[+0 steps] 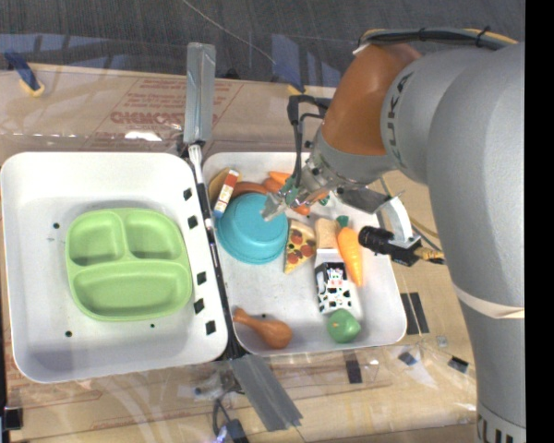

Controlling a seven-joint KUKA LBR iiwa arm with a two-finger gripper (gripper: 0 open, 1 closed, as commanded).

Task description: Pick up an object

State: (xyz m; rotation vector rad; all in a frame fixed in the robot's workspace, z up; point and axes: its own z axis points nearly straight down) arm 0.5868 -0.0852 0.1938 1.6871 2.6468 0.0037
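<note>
The blue bowl (251, 229) sat upside down at the left of the right bin (388, 326), smooth plastic, round, with no long axis. The gripper (291, 199) hung just above its upper-right rim; whether the fingers were parted or closed I could not tell. A pizza slice (299, 246), glossy carrot (351, 255) and milk carton (332, 287) lay to the right
</note>
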